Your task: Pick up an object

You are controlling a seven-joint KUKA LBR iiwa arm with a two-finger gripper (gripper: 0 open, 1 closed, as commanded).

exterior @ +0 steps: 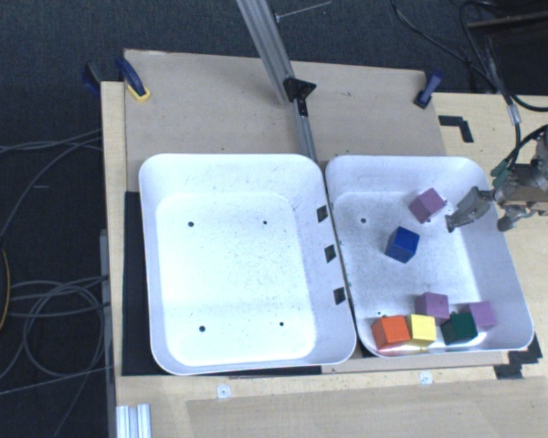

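The right bin point(365, 173) holds several small blocks. A purple block point(426, 204) lies near its back, with a blue block point(402, 244) just in front of it. Along the front wall sit an orange block point(392, 330), a yellow block point(423, 328), a dark green block point(458, 328) and two more purple blocks point(432, 304) point(481, 315). My gripper point(486, 215) hangs over the bin's right side, a little right of the rear purple block. It is open, with nothing between its fingers.
The left bin point(164, 185) stands beside the right one, joined by dark clips point(329, 252). A metal pole point(272, 44) slants in from the back. Blue clamps point(132, 78) point(428, 88) grip the board's rear corners. Cables lie on the floor at left.
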